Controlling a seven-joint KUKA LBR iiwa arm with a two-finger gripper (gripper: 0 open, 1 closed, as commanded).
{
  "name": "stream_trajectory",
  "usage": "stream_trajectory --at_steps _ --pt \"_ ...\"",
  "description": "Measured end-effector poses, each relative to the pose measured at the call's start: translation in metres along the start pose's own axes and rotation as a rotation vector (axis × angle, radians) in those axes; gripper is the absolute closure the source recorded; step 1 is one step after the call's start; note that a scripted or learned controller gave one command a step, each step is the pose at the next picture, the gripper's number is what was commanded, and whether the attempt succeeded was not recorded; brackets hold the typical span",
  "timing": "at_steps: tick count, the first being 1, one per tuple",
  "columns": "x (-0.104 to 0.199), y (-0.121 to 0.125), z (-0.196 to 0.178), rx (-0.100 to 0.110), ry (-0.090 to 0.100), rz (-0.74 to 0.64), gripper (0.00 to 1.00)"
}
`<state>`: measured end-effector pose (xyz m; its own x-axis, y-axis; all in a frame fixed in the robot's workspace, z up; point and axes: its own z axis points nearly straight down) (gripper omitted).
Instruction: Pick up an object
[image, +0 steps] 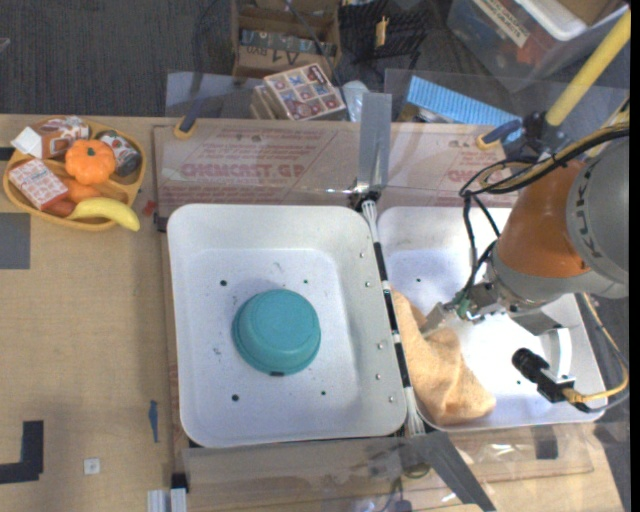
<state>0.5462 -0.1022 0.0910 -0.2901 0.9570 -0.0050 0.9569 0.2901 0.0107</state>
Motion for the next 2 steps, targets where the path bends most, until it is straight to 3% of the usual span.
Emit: stream_trajectory --at_steps 1,2 --pt "0.062 -0.005 -0.094 0.009 0.005 -0.150 0.00" --pt "0.007 -0.033 -0.053 0.012 0.006 0.051 0.00"
